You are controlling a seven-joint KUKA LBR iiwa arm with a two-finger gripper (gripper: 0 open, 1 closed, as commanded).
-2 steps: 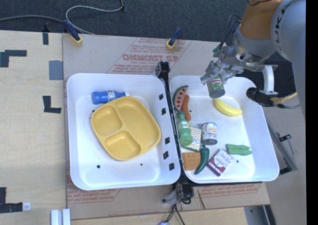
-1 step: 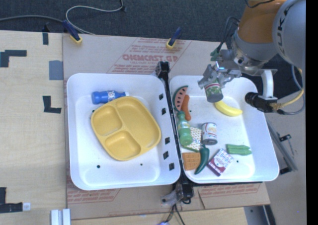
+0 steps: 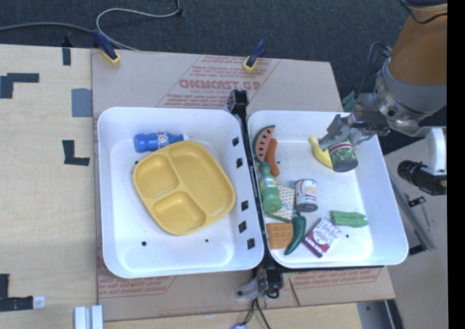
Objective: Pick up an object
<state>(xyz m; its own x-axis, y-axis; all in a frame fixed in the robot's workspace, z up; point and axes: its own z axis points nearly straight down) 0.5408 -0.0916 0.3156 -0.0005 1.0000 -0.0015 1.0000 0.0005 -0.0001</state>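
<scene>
My gripper point(image 3: 341, 140) hangs over the upper right part of the right bin point(image 3: 385, 204). It is shut on a small can with a green label point(image 3: 344, 158), which tilts just below the fingers. A yellow banana point(image 3: 320, 152) lies right beside the can on its left. Further left in the same bin are a watermelon slice point(image 3: 264, 137) and a sausage point(image 3: 271, 150).
The right bin also holds a green bottle point(image 3: 269, 191), a white can point(image 3: 306, 194), a green pepper point(image 3: 296, 234), a cracker point(image 3: 278, 234), a purple packet point(image 3: 322, 237) and a green pod point(image 3: 349, 218). The left bin point(image 3: 120, 248) holds a yellow divided plate point(image 3: 183, 186) and a blue bottle point(image 3: 156, 141).
</scene>
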